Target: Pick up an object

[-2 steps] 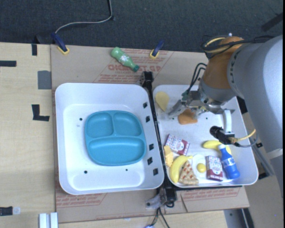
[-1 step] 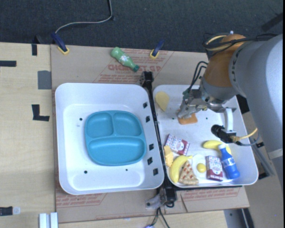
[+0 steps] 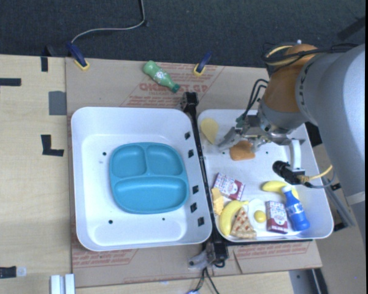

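End effector (image 3: 240, 136) hangs low in the upper part of the right bin (image 3: 322, 222), just beside a brown bread roll (image 3: 242, 152); whether its fingers are wide or closed cannot be told. From frame left: a blue divided plate (image 3: 149, 177) lies in the left bin (image 3: 86, 133), a green bottle (image 3: 160, 76) rests on the worktop (image 3: 24, 164) above, then a banana (image 3: 227, 215), a fried egg (image 3: 257, 214) and a blue bottle (image 3: 294, 209) crowd the right bin's lower part.
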Available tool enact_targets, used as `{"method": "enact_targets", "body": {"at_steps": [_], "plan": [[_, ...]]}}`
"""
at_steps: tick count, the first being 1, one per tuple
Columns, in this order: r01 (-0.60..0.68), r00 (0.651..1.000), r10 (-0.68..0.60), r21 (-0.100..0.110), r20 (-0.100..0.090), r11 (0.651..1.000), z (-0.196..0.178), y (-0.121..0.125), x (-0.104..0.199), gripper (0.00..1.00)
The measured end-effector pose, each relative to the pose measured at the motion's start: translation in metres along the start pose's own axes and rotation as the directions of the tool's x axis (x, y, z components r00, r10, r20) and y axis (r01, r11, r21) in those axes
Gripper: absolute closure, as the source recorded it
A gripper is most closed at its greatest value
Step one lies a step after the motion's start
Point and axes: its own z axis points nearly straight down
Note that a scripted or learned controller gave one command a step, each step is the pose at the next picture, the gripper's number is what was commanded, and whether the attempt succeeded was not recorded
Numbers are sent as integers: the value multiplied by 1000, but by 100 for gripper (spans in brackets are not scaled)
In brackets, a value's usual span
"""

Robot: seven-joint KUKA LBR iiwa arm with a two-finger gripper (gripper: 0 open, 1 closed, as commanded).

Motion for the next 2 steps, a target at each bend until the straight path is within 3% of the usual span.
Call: {"method": "enact_targets", "body": {"at_steps": [1,2], "plan": [[1,1000,-1,1,-1,1000,-9,0,1,100],[1,1000,-1,1,0,1000,-9,0,1,0]]}}
